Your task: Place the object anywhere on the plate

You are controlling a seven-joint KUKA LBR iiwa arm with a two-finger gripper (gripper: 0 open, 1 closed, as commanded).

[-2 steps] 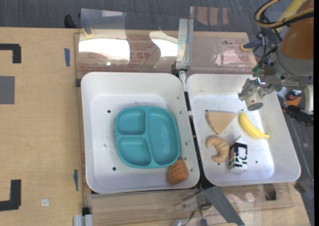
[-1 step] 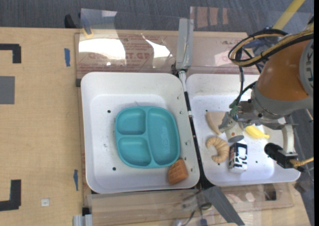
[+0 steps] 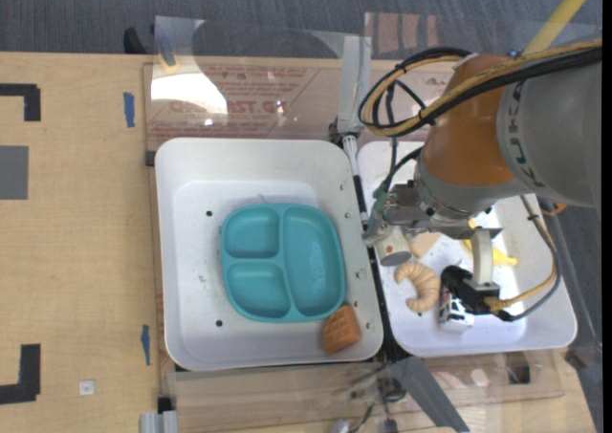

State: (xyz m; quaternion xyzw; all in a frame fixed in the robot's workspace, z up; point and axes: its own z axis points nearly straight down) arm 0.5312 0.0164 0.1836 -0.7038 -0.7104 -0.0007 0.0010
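Camera view shows faint reddish printing on the clear sheet [image 3: 225, 101] at the upper middle of the frame, too pale to read; dark letters on the grey arm [image 3: 545, 135] at the right edge read partly as "UK". The arm bends over the right bin [image 3: 550, 331], orange band toward centre. Its gripper [image 3: 387, 221] is hidden beneath the wrist; I cannot tell its state. A croissant [image 3: 419, 280] lies in the right bin. The teal plate [image 3: 284, 261] sits in the left bin [image 3: 182, 230], a brown pastry [image 3: 340, 329] just beside its lower right corner.

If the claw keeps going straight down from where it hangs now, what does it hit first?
Probably the croissant-shaped piece in the right bin. The arm hides the claw, so depth and exact line are uncertain.
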